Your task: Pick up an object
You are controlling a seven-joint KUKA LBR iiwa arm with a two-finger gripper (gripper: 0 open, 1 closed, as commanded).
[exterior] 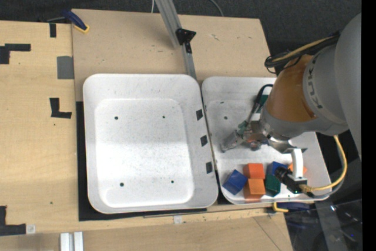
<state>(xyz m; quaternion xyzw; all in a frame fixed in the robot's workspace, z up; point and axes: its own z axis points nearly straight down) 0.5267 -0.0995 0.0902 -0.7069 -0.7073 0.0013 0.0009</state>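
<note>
Camera view: the arm is reaching in from the right and hanging its gripper low over the middle of the right bin, above bare white floor. How wide the jaws are standing cannot be told from this angle, and nothing is showing between them. The candidate objects are lying together at the near end of the same bin: a blue block, 2 orange blocks touching each other, and a green block just beside them, partly behind the wrist hardware. The left bin is sitting alongside on the surface. To do the pick well, the gripper is probably needing to shift toward the near end and centre over 1 block. The blue block looks the best choice, since it is standing a little apart from its neighbours. The packed orange pair is risking a pinch on 2 pieces or a slip.
</note>
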